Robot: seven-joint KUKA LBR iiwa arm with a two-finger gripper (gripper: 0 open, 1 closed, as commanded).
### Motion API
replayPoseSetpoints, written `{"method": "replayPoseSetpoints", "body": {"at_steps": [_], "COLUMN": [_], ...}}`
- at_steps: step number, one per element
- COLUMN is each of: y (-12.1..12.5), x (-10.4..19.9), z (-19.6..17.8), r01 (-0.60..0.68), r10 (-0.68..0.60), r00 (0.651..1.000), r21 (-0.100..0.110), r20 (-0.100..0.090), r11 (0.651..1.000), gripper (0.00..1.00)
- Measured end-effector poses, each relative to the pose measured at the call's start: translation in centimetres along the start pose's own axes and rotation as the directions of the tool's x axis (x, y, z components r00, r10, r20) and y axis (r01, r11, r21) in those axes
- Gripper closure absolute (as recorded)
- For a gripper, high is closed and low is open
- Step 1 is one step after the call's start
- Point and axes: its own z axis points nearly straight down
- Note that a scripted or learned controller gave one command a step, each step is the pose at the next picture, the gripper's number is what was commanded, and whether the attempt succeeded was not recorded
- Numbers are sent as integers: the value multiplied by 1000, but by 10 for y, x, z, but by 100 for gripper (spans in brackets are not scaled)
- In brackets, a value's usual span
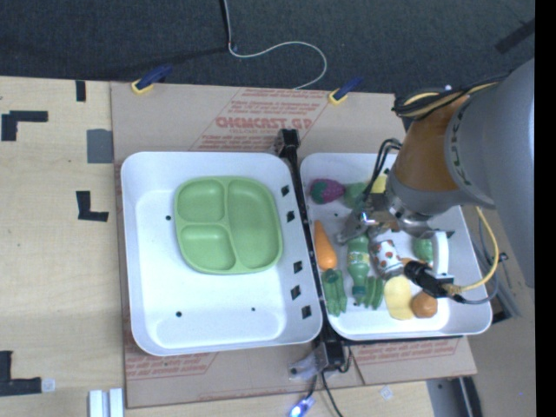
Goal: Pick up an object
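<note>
Two white bins sit side by side on the cardboard-covered bench. The left bin (pixel 148 311) has a green divided plate (pixel 229 224) lying flat in its upper half, three compartments, nothing in them as far as I can see. The right bin (pixel 469 324) is where all the toy food is piled up.

In that right bin: a purple round thing (pixel 326 189) near the top left corner, an orange carrot (pixel 324 248) lying along the left wall just below it, a dark green pod-like piece (pixel 334 292) under the carrot, and a lighter green piece (pixel 358 259) next to those. Down toward the bottom right there's a yellow lemon-looking item (pixel 397 296) touching a small orange-brown ball (pixel 424 305).

The arm comes in from the right, orange band (pixel 426 150) above the wrist, and the gripper (pixel 375 233) is down low in the middle of the right bin, right over the clutter, close to the light green piece and a small white-and-red item (pixel 385 253). The wrist and cables cover the tips, so I honestly can't tell whether they're apart or closed, or whether anything is caught in there
</note>
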Motion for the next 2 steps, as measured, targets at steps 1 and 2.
{"method": "replayPoseSetpoints", "body": {"at_steps": [1, 2], "y": [-41, -74], "x": [67, 113], "z": [-75, -145], "r01": [8, 6], "r10": [-8, -6], "r00": [1000, 1000], "r21": [-3, -2], "r20": [-9, -7], "r11": [1000, 1000], "gripper": [100, 100]}}
